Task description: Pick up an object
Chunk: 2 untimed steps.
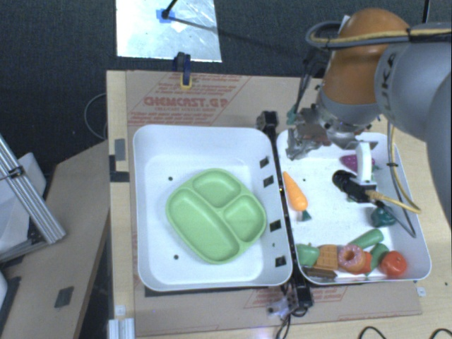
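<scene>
Nothing picked yet: tool [300, 149] hovers over right bin's [422, 263] far-left corner, grip state unclear, carrot [295, 193] and other toys lying loose.

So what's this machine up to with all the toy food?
A grey robot arm reaches in over the right bin, its pincer hanging above the bin's far left corner. Nothing shows between its fingers yet. The toy food lies below: a carrot by the divider, with a doughnut and a tomato along the near edge. The left bin holds a green divided plate. It is meant to pick something up, and no item is lifted.
</scene>
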Each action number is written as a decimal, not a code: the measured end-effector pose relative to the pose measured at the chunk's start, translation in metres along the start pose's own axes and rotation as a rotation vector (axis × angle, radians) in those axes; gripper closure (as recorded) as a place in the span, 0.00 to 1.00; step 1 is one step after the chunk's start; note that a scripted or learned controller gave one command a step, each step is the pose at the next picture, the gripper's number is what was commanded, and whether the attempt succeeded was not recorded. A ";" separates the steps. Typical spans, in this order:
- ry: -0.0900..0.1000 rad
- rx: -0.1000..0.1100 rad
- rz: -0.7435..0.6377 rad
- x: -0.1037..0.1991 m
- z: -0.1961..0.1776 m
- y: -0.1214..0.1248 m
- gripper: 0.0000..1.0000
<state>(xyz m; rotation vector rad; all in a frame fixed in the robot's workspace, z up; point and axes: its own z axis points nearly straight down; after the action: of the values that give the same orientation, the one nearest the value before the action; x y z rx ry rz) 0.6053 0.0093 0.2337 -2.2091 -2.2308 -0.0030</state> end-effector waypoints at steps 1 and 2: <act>0.000 0.001 0.000 0.055 0.001 -0.020 1.00; -0.002 0.003 0.003 0.074 0.020 -0.044 1.00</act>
<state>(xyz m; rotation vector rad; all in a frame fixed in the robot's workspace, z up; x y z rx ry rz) 0.5606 0.0827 0.2136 -2.2116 -2.2271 0.0021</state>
